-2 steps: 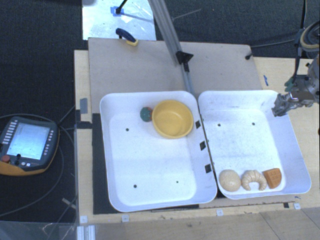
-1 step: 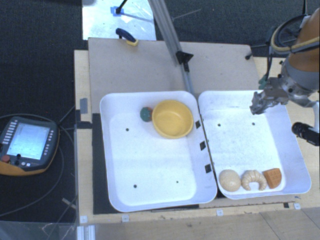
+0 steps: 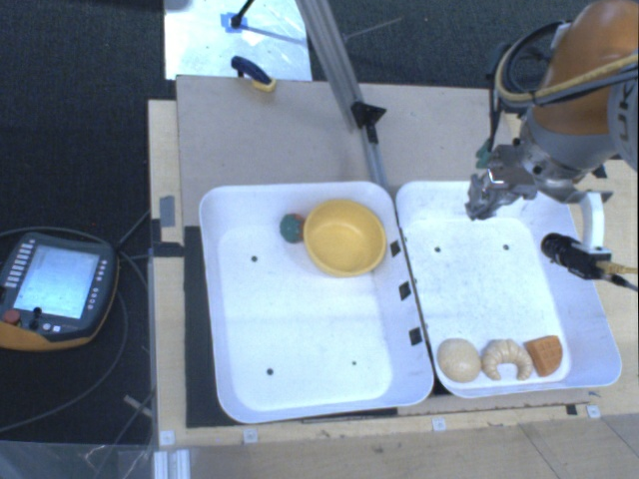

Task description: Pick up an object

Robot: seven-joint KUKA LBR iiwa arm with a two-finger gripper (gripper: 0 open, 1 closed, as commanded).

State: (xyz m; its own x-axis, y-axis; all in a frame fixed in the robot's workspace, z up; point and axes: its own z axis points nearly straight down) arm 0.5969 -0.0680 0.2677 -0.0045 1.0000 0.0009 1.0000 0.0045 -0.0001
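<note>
Two shallow white plastic bins sit side by side on the bench. Camera view: the gripper (image 3: 486, 200) hangs over the far edge of the right bin (image 3: 579, 312); finger state cannot be told, and nothing visible is carried. Candidate objects lie along that bin's near edge: a pale round bun-like piece (image 3: 459, 359), a cream croissant-shaped piece (image 3: 507, 358), an orange-brown wedge (image 3: 545, 354). Left bin (image 3: 225, 297): yellow bowl (image 3: 344, 237) and small dark green ball (image 3: 291, 228), touching, near its far edge. Judgement: pick not yet done; approach, descent and grasp remain.
</note>
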